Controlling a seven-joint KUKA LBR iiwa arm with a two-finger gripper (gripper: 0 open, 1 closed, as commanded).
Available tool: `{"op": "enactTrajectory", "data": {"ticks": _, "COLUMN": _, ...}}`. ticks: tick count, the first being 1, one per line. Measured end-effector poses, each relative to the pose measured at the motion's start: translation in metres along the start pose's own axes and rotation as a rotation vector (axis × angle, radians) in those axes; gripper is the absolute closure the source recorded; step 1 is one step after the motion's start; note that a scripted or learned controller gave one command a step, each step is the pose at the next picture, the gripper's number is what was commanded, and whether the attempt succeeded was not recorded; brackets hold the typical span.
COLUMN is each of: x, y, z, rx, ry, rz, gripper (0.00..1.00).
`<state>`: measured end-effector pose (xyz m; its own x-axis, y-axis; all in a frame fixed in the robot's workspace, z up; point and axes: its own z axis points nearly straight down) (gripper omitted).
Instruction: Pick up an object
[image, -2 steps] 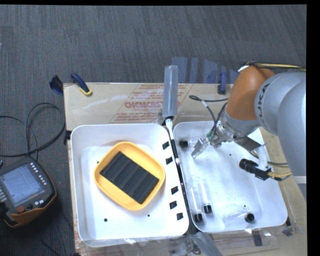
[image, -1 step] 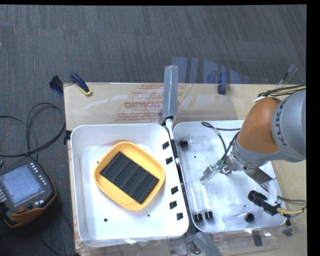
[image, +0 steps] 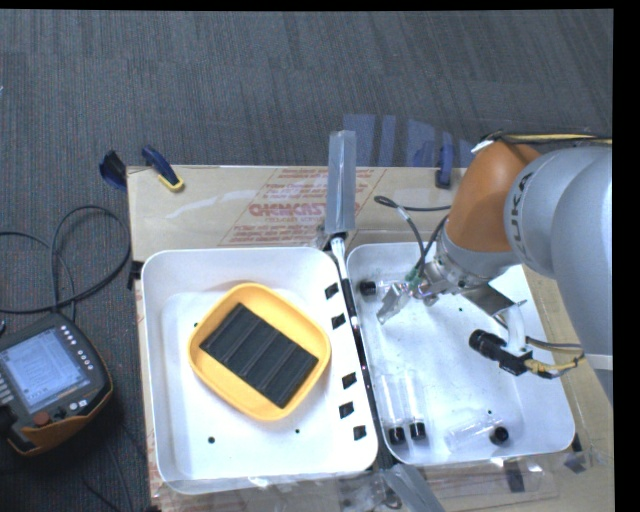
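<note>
A yellow square dish (image: 218, 368) lies in the left bin (image: 165, 420) with a dark ridged slab (image: 258, 352) resting in it. In the right bin (image: 545, 400), two clear tubes with black caps (image: 402, 405) lie near the front left. A clear bottle with a black cap (image: 476, 434) lies at the front. A small black piece (image: 368, 288) sits by the back left corner. My gripper (image: 393, 302) hangs low over the back left of the right bin, just right of that black piece. Nothing is visibly held in it.
A divider with black clips (image: 347, 340) separates the two bins. The arm's grey body and orange band (image: 487, 205) cover the right bin's back right. A black cable connector (image: 492, 346) hangs over that bin. A teach pendant (image: 45, 375) lies on the floor at left.
</note>
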<state>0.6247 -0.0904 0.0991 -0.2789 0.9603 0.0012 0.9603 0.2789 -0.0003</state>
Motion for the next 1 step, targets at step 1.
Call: {"op": "enactTrajectory", "data": {"ticks": 1, "x": 0.0, "y": -0.0002, "z": 0.0005, "rx": 0.001, "ry": 0.0, "rz": 0.0, "gripper": 0.0}}
